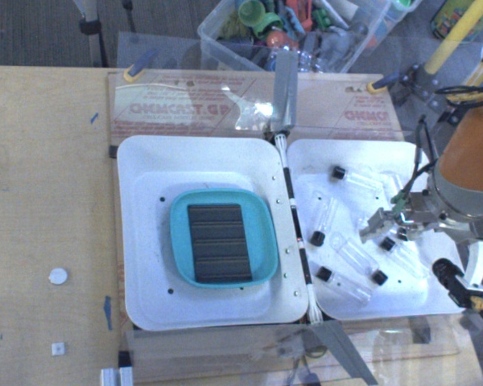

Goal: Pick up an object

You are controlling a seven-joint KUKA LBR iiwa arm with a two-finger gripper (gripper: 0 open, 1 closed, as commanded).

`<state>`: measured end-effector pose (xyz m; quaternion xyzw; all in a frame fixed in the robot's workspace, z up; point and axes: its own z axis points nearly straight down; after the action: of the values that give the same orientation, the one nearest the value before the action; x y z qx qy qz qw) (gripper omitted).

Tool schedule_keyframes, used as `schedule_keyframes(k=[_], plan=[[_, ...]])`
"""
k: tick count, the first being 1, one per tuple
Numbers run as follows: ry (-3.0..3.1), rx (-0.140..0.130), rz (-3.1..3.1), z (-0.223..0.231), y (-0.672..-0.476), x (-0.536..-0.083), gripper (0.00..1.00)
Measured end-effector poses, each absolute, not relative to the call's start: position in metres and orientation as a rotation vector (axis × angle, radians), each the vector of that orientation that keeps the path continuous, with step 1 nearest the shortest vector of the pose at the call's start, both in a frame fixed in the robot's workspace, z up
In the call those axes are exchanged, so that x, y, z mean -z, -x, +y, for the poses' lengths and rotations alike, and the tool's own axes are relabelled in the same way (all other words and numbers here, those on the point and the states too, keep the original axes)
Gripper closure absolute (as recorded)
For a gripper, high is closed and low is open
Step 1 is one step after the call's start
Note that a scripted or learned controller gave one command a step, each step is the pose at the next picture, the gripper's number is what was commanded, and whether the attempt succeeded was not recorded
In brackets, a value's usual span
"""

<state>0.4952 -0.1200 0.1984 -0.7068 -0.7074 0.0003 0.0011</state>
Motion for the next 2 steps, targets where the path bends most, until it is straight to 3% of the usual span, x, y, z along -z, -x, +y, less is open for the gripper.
schedule_keyframes(k=[1, 2], plan=[[2.283, 0.007, -2.17, -0.179, -0.519, -0.088, 0.0], [2.288, 0.012, -2.169, -0.18, -0.52, -0.098, 1.0]])
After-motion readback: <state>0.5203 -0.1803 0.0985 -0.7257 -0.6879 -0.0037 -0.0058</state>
